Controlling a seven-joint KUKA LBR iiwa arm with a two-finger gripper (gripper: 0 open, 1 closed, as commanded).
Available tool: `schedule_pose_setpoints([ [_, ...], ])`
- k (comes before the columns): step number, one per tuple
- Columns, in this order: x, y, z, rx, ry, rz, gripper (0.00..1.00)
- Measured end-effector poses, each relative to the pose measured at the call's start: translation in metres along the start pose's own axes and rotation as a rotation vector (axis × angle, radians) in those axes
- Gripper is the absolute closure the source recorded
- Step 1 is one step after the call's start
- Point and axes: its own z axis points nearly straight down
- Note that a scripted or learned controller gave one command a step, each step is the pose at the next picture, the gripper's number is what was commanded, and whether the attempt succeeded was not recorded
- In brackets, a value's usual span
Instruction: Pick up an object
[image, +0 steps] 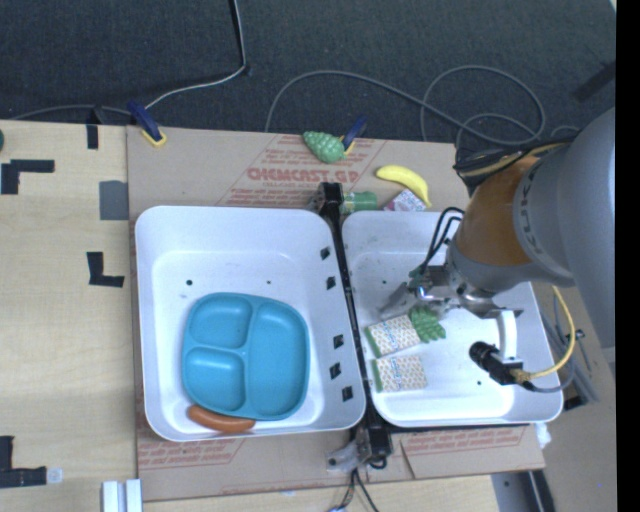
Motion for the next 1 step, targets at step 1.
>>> schedule_pose_setpoints([
  [1,-0.0088,0.0037,0.0003,0.003,0.005,-0.002,0.0],
])
